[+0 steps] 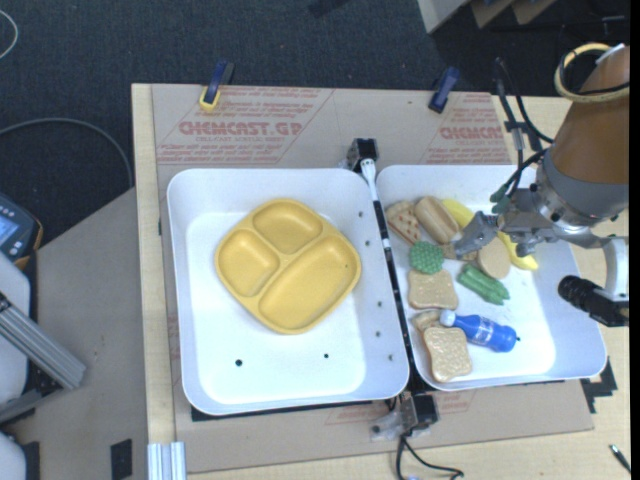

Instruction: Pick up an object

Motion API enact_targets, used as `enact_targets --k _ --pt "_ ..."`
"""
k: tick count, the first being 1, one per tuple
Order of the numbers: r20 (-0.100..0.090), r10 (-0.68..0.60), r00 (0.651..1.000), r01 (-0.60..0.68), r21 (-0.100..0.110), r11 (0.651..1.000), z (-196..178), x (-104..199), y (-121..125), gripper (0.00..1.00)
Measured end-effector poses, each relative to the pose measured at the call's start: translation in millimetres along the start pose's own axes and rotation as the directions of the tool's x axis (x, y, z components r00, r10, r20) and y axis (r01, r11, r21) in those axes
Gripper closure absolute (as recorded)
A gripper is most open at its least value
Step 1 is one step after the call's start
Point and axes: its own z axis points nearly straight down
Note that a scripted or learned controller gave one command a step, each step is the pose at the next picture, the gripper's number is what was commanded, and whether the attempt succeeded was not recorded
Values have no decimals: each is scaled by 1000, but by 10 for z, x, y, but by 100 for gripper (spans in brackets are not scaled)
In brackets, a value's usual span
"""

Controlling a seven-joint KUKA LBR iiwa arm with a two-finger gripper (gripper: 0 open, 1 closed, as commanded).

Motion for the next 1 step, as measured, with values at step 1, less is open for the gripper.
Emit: enact_targets --k 1 --pt "2 -2 1000 2 -11 1000 -53 -1 23 0"
